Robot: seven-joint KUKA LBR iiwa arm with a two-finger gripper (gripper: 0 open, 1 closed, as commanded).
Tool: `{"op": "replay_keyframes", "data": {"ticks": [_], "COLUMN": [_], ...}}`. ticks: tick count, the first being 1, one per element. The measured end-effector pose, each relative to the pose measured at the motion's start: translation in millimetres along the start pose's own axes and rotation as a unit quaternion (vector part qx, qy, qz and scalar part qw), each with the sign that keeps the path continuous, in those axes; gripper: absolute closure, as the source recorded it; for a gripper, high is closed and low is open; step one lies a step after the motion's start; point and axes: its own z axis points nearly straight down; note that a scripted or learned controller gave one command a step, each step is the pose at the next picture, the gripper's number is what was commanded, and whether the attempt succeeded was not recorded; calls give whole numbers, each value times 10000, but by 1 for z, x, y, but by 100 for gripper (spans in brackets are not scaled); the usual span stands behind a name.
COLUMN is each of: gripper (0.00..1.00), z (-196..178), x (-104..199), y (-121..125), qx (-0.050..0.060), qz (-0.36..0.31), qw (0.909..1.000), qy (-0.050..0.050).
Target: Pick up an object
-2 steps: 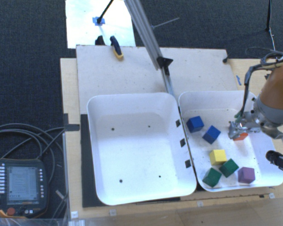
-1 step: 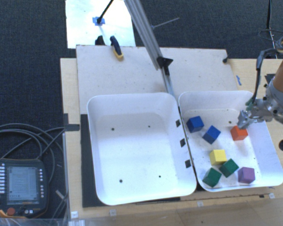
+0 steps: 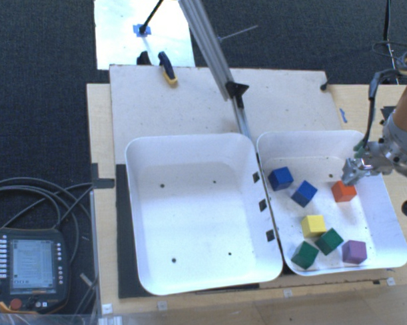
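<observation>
The orange cube sits just at five o'clock of the jaws, whose state I cannot tell; an off-centre descent could nudge it aside.

bins: left bin white; right bin white | blocks: two blue cubes; orange cube; yellow cube; two green cubes; purple cube | bench pale beige | floor dark carpet | pendant grey-black
</observation>
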Motion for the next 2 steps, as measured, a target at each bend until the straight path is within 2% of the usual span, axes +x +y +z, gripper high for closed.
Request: {"op": "replay_keyframes", "data": {"ticks": [1,2], "gripper": [100,100], "z": [9,-3], "x": [57,104], "y": [13,28], "qx": [8,0], "qz": [-31,-33], "qw": [10000,10000], "qy": [17,14]}}
